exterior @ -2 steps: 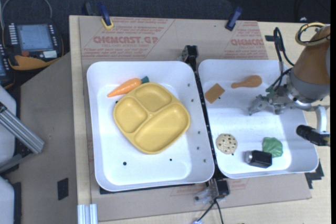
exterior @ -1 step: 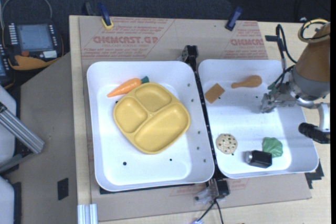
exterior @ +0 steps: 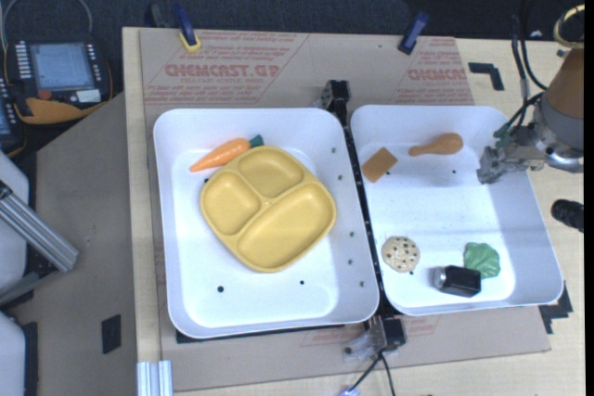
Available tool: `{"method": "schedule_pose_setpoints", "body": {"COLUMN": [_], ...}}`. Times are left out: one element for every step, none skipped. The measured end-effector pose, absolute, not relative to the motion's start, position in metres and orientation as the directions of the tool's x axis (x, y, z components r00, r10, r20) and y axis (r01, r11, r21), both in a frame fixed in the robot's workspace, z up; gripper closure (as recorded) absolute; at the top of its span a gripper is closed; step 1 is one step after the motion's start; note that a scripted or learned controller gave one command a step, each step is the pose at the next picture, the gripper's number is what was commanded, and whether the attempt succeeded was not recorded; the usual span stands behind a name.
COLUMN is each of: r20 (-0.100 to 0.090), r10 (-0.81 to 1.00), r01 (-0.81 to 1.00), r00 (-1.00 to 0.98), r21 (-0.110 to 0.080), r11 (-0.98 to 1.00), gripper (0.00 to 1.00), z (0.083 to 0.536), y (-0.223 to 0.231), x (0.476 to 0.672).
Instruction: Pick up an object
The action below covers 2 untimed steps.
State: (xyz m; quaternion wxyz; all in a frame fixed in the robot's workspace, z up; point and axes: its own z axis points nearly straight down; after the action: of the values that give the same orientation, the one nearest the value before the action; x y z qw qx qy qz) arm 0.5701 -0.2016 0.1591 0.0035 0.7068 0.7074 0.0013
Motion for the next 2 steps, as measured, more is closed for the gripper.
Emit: {"method": "schedule_pose_setpoints", "body": {"r20": [-0.004,-0.004], "r10": [1.0,1.0], "r01": [1.0,1.0], "r00": [0.0,-0.001], "r21": [0.006,0.008], "r11": [0.0,0.001], "gripper": [1.0,1.0], "z": [0.206,0.258], "y": [-0.209,-0.209], "x": [0.567,0.569]}}
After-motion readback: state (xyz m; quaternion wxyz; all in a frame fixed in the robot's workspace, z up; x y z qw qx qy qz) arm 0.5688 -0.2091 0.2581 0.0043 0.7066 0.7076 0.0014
